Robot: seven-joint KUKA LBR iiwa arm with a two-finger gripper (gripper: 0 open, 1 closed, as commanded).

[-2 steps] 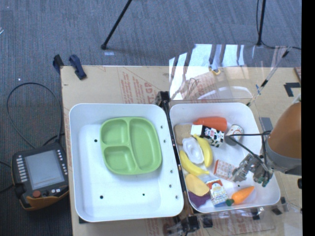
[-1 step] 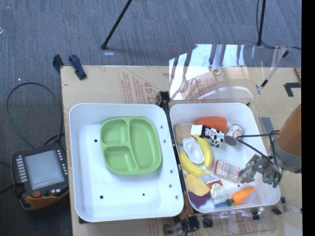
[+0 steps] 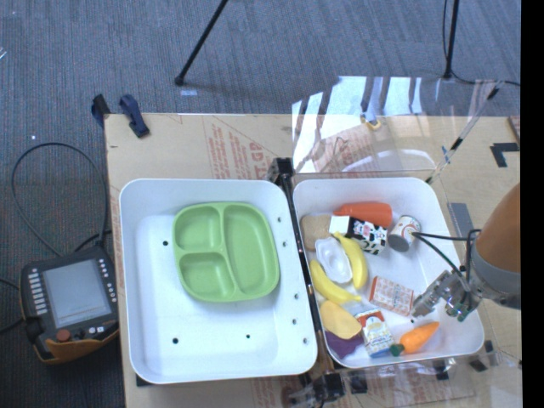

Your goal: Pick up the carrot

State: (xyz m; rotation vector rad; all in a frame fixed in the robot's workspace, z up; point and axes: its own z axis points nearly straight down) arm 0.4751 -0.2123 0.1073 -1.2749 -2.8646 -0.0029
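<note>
From the camera view we see the carrot (image 3: 419, 337) lying near the front right corner of the right bin (image 3: 429, 192), just beside a small carton (image 3: 375, 333). Our gripper (image 3: 448, 297) hovers just above it, holding nothing; we cannot tell its opening. We judge this the approach: next, descend squarely onto the carrot.

A single fixed camera looks down at a slant from above the bench (image 3: 204, 143); it stands far enough off to take in both the left bin (image 3: 144, 313) and the right bin (image 3: 455, 313), plus grey carpet (image 3: 85, 41) beyond; the arm (image 3: 510, 253) enters from the right.
</note>
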